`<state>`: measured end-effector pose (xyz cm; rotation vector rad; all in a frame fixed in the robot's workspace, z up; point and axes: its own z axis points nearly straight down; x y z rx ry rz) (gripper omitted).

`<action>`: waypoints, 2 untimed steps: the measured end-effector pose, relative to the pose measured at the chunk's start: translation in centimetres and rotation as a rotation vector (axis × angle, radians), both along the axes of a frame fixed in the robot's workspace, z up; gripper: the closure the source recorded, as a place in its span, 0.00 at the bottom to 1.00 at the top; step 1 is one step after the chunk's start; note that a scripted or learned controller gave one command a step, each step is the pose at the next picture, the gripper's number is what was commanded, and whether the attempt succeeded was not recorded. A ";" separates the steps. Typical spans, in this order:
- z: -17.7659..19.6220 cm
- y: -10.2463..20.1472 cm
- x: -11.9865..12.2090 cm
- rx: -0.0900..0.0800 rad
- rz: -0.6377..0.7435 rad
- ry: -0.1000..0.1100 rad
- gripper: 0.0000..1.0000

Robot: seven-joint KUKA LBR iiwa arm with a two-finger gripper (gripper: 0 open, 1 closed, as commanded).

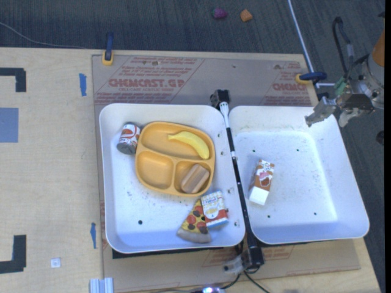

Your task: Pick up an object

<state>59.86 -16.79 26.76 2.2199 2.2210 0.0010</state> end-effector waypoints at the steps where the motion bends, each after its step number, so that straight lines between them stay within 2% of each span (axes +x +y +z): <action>1: -16.9 1.4 0.4 0.001 0.000 0.004 0.00; 2: -17.9 5.5 -5.6 -0.004 -0.002 -0.010 0.00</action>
